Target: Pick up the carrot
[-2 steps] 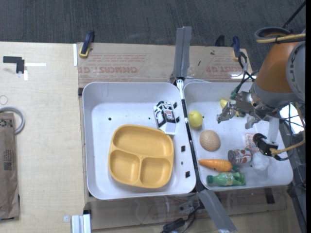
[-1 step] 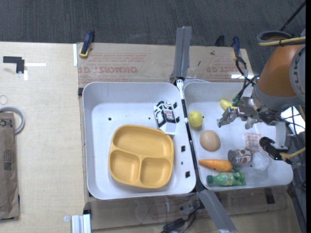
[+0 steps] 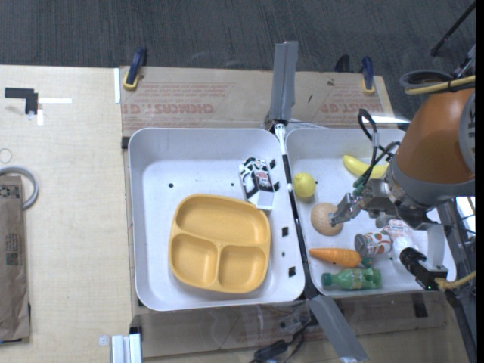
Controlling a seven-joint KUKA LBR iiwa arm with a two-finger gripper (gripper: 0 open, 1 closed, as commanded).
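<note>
Carrot lay below our tool, whose state we couldn't tell; we judged straddling its middle best.

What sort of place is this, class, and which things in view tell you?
Probably a robotics lab bench: a robot arm reaches over two white bins clamped onto cardboard, and one bin holds toy food such as a carrot.
</note>
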